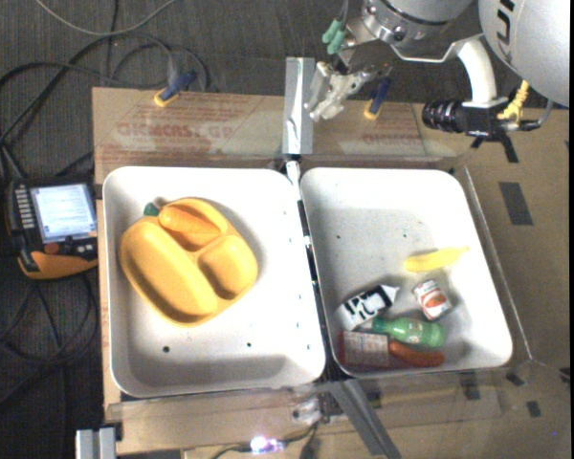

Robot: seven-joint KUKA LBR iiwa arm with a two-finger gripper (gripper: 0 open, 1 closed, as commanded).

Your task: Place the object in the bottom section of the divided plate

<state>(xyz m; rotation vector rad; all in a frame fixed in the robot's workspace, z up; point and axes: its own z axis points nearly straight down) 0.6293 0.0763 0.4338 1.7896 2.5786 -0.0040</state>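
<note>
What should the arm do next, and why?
Probably swing down over the right bin toward one item, perhaps the yellow piece. The gripper hangs above the bins' far edge, and the yellow divided plate has nothing in its bottom section.

place: probably robot lab | cues: taped cardboard bench (201, 127); loose cables (77, 27); handheld pendant (57, 220)

Dark grey carpet (220, 17) lies around a brown cardboard sheet (201, 127). Black cables (86, 51) trail left of the sheet, and a small lit screen (59, 210) sits beside its left edge.
</note>
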